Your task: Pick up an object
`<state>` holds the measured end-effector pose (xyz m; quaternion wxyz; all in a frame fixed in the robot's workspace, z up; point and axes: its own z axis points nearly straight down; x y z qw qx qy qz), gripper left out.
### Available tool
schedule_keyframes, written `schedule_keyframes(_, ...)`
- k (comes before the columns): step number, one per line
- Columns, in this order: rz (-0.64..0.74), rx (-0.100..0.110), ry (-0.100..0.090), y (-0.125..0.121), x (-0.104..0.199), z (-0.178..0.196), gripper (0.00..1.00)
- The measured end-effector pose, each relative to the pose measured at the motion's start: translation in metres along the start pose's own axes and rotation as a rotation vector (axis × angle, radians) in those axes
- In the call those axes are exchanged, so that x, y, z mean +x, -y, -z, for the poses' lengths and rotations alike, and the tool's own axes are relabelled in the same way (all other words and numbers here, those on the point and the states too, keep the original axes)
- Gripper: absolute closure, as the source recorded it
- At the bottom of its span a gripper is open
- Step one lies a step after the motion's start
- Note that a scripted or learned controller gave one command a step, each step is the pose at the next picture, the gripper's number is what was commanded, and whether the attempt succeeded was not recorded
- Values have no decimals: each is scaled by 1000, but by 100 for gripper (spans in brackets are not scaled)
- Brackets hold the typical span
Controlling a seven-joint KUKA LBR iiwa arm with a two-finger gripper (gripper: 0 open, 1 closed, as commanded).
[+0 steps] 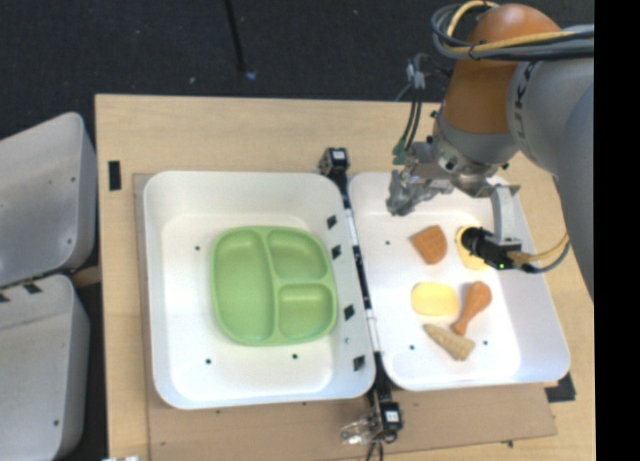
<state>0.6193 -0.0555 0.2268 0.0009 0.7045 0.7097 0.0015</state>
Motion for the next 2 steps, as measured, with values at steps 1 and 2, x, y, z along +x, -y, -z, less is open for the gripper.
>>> schedule_keyframes(1, 0, -1, -1, -18, 50, 12, 100)
schedule_keyframes(2, 1, 0, -1, -25, 111, 20, 100)
